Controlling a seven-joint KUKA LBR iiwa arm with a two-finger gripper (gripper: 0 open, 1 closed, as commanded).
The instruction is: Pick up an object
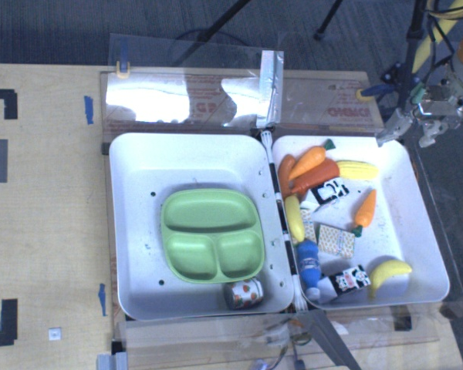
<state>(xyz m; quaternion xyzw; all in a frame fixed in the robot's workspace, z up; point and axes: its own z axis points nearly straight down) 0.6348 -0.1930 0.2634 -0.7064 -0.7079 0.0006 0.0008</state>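
The can (243, 293) lies at the left bin's (131, 206) 6 o'clock rim, just below the green tray (212, 233). The right bin (417, 230) holds a banana (387, 271) at 5 o'clock and carrots (309, 164) at 11, with bare floor along its right wall. The gripper (426, 120) hangs past its 1 o'clock corner; I cannot tell its opening.

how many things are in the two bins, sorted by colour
Orange: 4, carrots
Yellow: 3, bananas
Green: 1, tray
Blue: 1, bottle
Black and white: 2, cow toys
Other: 2, can, patterned sponge
Total: 13
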